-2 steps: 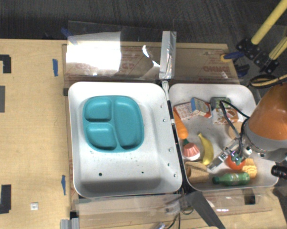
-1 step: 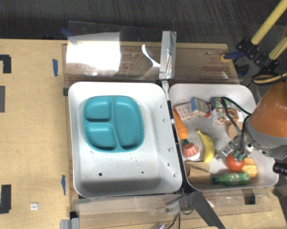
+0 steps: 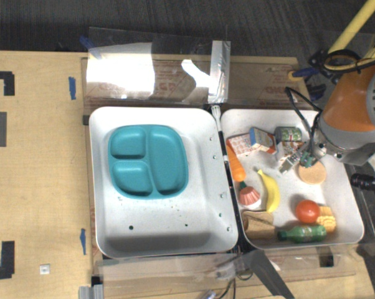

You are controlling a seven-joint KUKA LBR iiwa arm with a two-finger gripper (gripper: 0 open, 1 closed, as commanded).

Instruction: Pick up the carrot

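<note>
Carrot (image 3: 236, 164) lies at the right bin's (image 3: 352, 195) left wall; our tool (image 3: 294, 161) hovers nearby, and we cannot tell its state.

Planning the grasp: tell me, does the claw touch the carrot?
Apart. The camera view shows bare bin floor between the claw and the carrot by the divider.

Print on the small carton (image 3: 242, 143) and can (image 3: 288, 134) is unreadable
</note>
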